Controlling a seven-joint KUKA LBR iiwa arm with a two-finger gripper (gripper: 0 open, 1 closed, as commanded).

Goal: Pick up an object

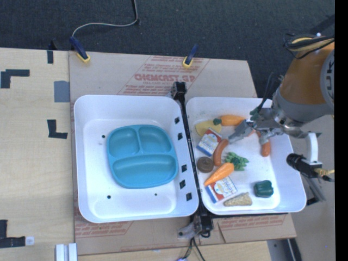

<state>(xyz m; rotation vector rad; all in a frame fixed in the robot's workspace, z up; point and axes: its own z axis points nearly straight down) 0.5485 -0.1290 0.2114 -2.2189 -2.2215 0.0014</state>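
While the grey arm (304,86) with its orange band is reaching in from the right, the fingers (249,136) are hanging over the far half of the right bin (296,196). They are standing spread apart, and nothing is showing between them.

Items around the fingers:
- An orange-red sausage (265,148) is lying just beside the right-hand fingertip, on its near side; whether the tip is touching it cannot be told.
- A small carrot (232,120) is lying just beyond the fingers, toward the far wall of the bin.
- A yellow piece (202,128) is sitting to the left of the fingers, close to the divider between the bins.
- A blue and white carton (208,143) and a second sausage (219,152) are lying side by side, left of and slightly nearer than the left-hand fingertip.
- A green leafy piece (237,160) is sitting directly on the near side of the fingers.
- A larger carrot (219,173), a brown disc (205,164), a second carton (223,188), a tan wedge (238,200) and a green pepper (263,188) are lying further toward the near wall, apart from the fingers.

Well to the left of the fingers, the left bin (81,145) is holding a blue divided plate (143,155). Both bins are resting on the bench (32,162).
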